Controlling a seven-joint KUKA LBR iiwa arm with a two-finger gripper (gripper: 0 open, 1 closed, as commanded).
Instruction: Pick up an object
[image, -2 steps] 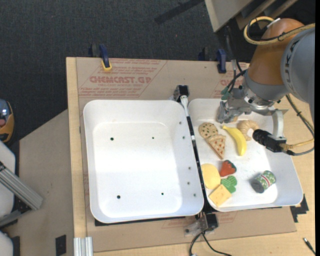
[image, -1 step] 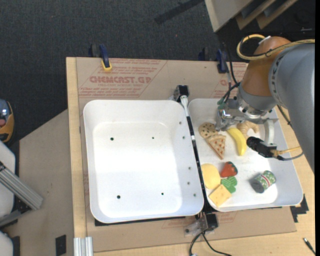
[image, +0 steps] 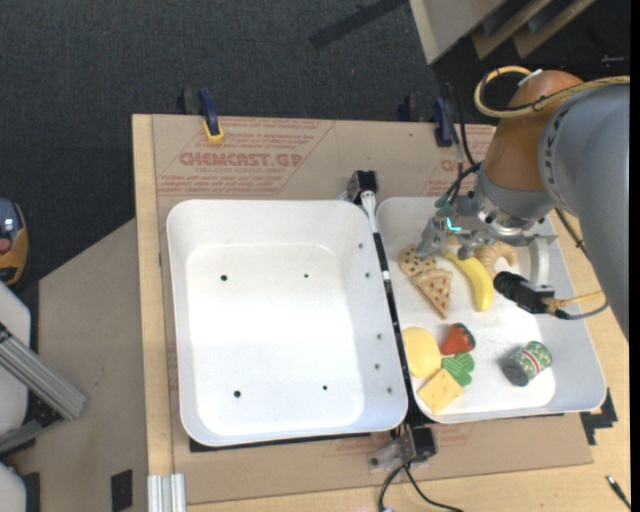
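You see a dark grey carpet floor (image: 90, 70) all around. On it sits a brown board tabletop (image: 260, 155) with red letters, held by blue clamps (image: 208, 108) at the far edge. A pale wooden piece of furniture (image: 480, 25) stands at the top right.

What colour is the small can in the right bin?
The can is green and grey, seen in the camera view near the right bin's front corner.

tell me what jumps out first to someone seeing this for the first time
The grey arm with its orange band reaches in from the right, its gripper low over the far end of the right bin. Below it lie toy foods: a banana, a pizza slice, a strawberry, a cheese wedge and a small can. The left bin sits alongside.
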